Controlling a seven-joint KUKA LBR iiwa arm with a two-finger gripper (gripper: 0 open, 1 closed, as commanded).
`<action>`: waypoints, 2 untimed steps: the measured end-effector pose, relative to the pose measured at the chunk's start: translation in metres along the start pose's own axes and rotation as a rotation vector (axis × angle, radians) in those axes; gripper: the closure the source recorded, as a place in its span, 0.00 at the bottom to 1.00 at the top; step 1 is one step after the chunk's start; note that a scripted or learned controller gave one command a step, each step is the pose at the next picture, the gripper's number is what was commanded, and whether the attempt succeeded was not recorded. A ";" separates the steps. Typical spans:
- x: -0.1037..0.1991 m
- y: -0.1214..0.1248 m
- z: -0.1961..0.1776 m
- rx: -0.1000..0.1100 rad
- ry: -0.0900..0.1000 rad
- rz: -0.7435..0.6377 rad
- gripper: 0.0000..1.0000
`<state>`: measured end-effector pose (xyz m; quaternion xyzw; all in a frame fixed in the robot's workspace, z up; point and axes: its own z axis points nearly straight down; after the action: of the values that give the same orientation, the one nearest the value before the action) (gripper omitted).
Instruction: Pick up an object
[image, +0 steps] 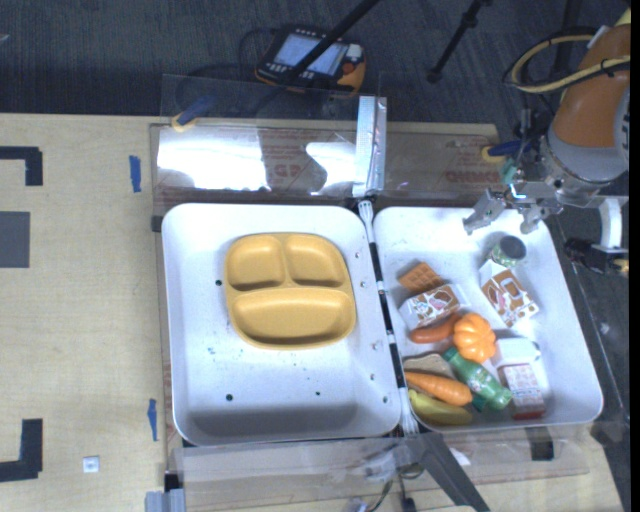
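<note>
While the fingers (508, 208) hang over the right bin's (580, 330) far right corner, they look splayed apart with nothing between them. No contact with any object that I can see. Just below them a small dark can (508, 247) stands on the bin floor, near but apart from the fingers. Grey wrist above, then the orange band (592, 115), arm coming in from the right.

Objects in the right bin, all loose:
- white carton (506, 293) with red print, just below the can
- waffle piece (419, 275) near the bin's left wall
- second printed pack (433, 303) just below the waffle
- sausage (433, 333) touching that pack's lower edge
- small orange pumpkin (474, 336) mid-bin, right of the sausage
- green bottle (478, 380) tilted, below the pumpkin
- carrot (437, 387) left of the bottle, touching it
- banana (438, 409) at the near wall, under the carrot
- white box (522, 378) with a red label, right of the bottle

Left bin (190, 330) carries a yellow divided plate (289, 288), three compartments, sitting upper-centre. A clear divider (369, 140) stands upright behind the seam between the bins. Both bins sit on the tan worktop (75, 300).
</note>
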<state>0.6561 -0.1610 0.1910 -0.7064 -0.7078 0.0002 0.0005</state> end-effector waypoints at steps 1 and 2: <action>-0.032 -0.024 0.061 -0.029 -0.012 0.160 0.00; -0.034 -0.047 0.104 -0.004 0.008 0.132 0.00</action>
<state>0.6089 -0.1954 0.0869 -0.7514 -0.6598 -0.0042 0.0019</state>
